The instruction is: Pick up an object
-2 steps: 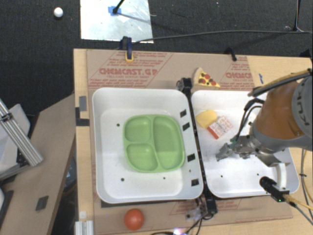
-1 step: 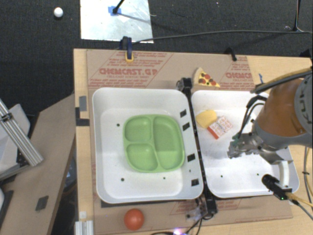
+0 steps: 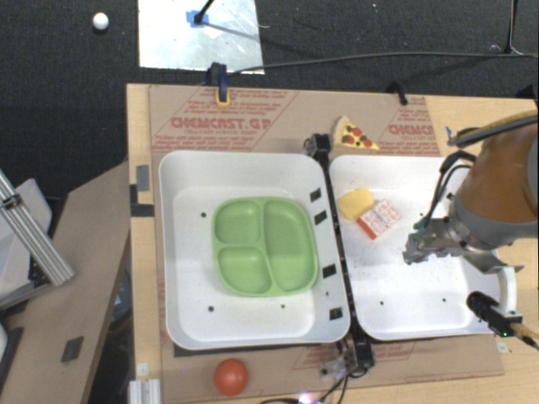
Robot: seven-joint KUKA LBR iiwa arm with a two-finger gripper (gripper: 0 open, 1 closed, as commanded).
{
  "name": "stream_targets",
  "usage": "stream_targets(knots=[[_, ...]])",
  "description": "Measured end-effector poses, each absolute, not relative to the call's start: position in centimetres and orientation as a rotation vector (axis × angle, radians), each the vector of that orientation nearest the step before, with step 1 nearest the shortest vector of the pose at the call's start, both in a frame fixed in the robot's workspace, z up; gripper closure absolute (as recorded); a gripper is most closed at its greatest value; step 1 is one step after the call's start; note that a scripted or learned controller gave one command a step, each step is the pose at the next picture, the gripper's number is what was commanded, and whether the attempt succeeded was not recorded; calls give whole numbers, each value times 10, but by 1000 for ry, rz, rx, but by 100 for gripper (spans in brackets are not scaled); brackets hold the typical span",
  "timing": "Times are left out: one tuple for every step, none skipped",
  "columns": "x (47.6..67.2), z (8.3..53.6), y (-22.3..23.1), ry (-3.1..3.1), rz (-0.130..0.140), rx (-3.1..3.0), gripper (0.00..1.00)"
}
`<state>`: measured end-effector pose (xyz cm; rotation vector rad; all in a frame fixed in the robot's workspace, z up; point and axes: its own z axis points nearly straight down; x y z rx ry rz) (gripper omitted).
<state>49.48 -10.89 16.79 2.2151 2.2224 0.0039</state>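
Note:
In the right bin (image 3: 396, 314) lie a yellow lump (image 3: 354, 201) and, touching its lower right side, a red-and-white patterned block (image 3: 380, 218). My gripper (image 3: 424, 248) hangs over the right part of this bin, to the right of and a little below the block, apart from it. Nothing shows between its fingers. The grey arm with its orange band (image 3: 504, 179) covers the bin's right side.
The left bin (image 3: 185, 310) holds a green divided plate (image 3: 265, 245). A toy pizza slice (image 3: 356, 135) rests on the cardboard behind the right bin. A red ball (image 3: 230, 375) sits on the bench in front of the left bin. Cables run across the back.

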Motion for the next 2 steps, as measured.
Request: stream_targets(knots=[[496,214,-109,2224,2,2215,100],[521,207,-59,2228,3,2212,100]])
